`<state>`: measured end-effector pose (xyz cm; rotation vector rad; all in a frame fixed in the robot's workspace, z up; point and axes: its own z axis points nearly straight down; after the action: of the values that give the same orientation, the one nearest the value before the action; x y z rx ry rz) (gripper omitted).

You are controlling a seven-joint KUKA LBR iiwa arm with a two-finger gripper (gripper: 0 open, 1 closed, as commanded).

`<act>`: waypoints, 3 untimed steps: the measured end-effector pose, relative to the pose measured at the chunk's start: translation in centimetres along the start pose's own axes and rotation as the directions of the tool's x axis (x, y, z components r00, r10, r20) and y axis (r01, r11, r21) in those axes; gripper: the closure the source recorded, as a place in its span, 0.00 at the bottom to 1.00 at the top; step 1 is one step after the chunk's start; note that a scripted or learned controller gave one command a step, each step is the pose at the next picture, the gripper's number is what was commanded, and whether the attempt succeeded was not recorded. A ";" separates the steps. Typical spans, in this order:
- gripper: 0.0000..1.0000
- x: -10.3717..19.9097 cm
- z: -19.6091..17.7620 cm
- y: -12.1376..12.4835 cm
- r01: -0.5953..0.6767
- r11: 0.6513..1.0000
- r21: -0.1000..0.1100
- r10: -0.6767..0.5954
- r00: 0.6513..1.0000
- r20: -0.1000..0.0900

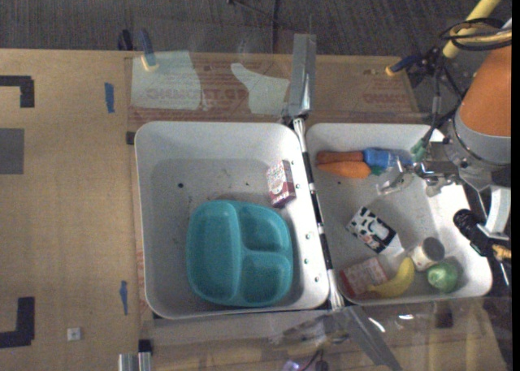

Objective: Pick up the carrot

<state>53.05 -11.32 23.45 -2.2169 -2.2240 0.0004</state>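
In the right bin (pixel 479 284), nearest me, a banana (pixel 396 278) lies along the front wall with a green apple (pixel 444 275) to its right and a pink carton (pixel 361 273) to its left. Further back sits a black-and-white box (pixel 372 229), mid-bin. Beyond it the gripper (pixel 404 176) hangs low over the bin; how far it is open, I cannot tell. The carrot (pixel 344 170) lies just left of the gripper, near the back wall, touching a red thing (pixel 340 157) behind it and a blue one (pixel 379 157).
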 end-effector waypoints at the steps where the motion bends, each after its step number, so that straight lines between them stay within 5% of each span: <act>1: 0.00 -3.4 9.8 8.4 0.012 1.000 -0.003 -0.012 1.000 0.002; 2: 0.00 0.5 14.6 9.0 0.193 0.981 -0.006 -0.193 0.981 0.003; 3: 0.00 -1.6 15.0 12.8 0.212 0.976 0.043 -0.211 0.977 -0.023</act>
<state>65.85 -12.87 8.41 -1.9400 -2.4122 0.0301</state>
